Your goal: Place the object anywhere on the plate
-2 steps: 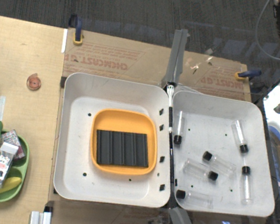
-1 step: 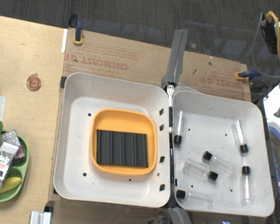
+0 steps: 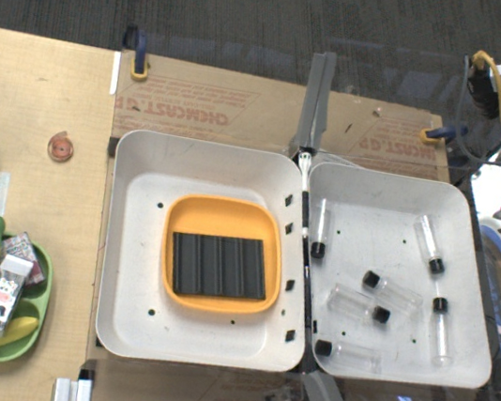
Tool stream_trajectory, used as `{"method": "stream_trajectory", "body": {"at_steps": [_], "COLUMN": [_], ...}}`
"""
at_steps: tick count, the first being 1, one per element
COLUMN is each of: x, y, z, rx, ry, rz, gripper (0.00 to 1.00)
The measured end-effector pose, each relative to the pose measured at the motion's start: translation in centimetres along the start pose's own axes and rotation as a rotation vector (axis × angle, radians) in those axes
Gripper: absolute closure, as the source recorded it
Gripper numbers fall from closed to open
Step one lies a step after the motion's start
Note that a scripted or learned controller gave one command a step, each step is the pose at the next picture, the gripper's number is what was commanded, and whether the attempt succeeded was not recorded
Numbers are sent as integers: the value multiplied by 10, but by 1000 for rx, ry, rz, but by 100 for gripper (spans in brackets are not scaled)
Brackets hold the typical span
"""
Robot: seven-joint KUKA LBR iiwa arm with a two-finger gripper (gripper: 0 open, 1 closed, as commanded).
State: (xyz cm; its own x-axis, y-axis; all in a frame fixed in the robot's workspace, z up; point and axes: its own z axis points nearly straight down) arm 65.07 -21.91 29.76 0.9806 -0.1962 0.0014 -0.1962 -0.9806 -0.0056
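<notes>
While yellow plate (image 3: 227,214) sits in left bin (image 3: 131,261), clear black-capped vials (image 3: 430,244) lie scattered in right bin (image 3: 372,215)

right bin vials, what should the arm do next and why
Probably reach into the right bin and come down over one clear vial: the vials all lie there, while the orange plate in the left bin bears none.

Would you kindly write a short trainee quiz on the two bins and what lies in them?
1. True or false: the orange plate sits in the left bin.
2. What fills the right bin? A) clear vials with black caps B) toy fruit C) spoons
3. Fill in: a dark ridged ____ lies on the plate.

Key: 1 true; 2 A, for example this vial; 3 mat.
</notes>
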Motion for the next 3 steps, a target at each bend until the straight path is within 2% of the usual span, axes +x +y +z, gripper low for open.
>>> {"method": "stream_trajectory", "body": {"at_steps": [1, 3], "x": [9, 9], "y": [-2, -3], "z": [-15, -15], "rx": [0, -1], "ry": [1, 2], "rz": [1, -1], "gripper": [0, 0]}}
